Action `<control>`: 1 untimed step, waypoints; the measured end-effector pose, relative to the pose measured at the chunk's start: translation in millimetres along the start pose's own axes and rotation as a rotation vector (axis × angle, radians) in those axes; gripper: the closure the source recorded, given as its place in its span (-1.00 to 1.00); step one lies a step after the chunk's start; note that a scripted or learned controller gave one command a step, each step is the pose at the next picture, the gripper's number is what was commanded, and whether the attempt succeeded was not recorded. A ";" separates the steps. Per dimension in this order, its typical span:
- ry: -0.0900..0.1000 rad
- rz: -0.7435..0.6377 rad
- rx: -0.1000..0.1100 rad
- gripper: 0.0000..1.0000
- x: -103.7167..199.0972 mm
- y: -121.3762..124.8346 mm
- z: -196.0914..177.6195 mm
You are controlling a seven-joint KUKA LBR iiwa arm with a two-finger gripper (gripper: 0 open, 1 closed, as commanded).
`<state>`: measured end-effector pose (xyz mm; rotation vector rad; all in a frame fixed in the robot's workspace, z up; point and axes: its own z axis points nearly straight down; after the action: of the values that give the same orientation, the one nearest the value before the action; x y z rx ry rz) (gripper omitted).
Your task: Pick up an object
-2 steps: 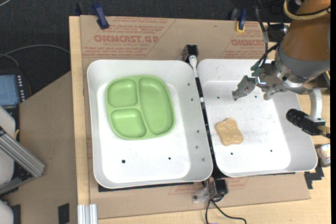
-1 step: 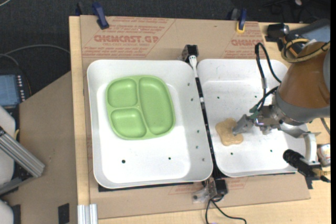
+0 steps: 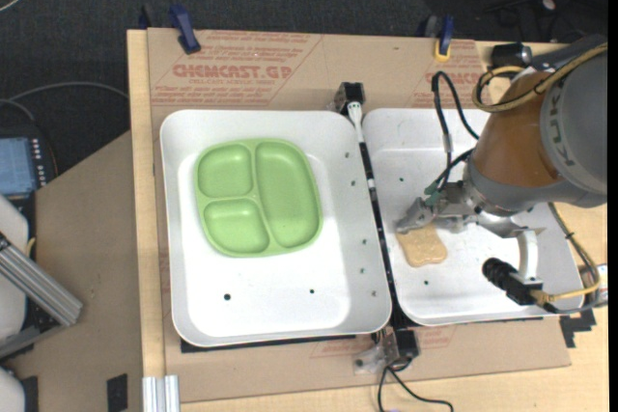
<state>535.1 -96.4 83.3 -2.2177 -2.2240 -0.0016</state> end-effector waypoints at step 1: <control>0.001 -0.004 -0.007 -1.00 67.7 -44.3 -107.0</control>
<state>490.6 -28.9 190.3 -2.2163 -2.2306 -0.0105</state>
